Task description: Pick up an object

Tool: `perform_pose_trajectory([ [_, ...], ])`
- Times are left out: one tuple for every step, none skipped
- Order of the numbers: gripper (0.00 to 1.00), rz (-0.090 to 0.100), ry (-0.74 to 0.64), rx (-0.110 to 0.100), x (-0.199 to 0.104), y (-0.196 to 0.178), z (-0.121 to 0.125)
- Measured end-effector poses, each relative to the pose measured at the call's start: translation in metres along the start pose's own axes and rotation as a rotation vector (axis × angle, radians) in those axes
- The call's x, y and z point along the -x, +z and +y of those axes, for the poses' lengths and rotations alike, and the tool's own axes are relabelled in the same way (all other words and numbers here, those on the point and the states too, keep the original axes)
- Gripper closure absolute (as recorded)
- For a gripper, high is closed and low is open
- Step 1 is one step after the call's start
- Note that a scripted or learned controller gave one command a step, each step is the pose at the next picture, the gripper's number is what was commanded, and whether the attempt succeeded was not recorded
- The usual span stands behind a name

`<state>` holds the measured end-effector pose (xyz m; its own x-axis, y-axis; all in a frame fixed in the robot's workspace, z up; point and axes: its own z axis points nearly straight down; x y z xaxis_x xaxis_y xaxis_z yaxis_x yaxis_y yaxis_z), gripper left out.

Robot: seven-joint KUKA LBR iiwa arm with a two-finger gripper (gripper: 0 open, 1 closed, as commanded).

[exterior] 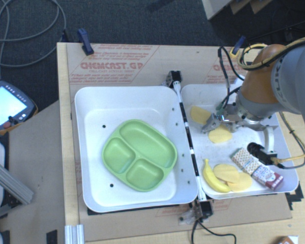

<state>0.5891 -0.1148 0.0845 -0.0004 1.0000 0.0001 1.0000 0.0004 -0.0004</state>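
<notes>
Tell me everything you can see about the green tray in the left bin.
The green tray is a light green divided plate with rounded corners and a raised rim. It looks like smooth plastic. Ridges split it into three compartments: one long one along its upper right side and two smaller ones below. All three hold nothing. It lies flat and right side up on the floor of the left bin, turned at a slant to the bin's walls, about in the middle. It touches no other object, and the gripper is over the right bin.
</notes>
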Motion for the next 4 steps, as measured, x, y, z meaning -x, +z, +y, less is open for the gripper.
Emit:
perform_pose_trajectory([
  [0.00,-0.001,0.000,0.002,0.020,0.000,0.030],
  [0.00,0.001,0.001,-0.002,0.015,0.000,0.008],
  [0.00,-0.005,0.006,-0.003,0.054,-0.002,0.076],
  [0.00,0.000,0.000,-0.001,0.024,0.000,0.037],
])
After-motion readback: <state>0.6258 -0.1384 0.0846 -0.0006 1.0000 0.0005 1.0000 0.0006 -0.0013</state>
